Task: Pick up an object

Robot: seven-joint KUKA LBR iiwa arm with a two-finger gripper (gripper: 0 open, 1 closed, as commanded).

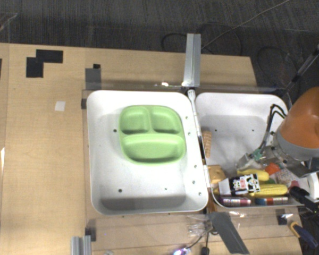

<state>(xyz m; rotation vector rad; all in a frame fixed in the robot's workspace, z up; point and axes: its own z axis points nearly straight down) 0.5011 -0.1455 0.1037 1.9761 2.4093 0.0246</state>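
Two white bins [103, 142]: one green tray [151, 133] left; hand [258, 157], grip unclear, over right clutter.

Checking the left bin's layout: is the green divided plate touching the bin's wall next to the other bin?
Apart. The camera view shows a strip of bare white floor between the green divided plate and the left bin wall on that side.

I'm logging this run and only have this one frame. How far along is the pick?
Done: the arm has reached down over the right bin, with the gripper low above the pile at its near edge, by the yellow corn-like toy. In hand: nothing visibly between the fingers. Left: grasp and lift one item. The green tray lies in the left bin, untouched.
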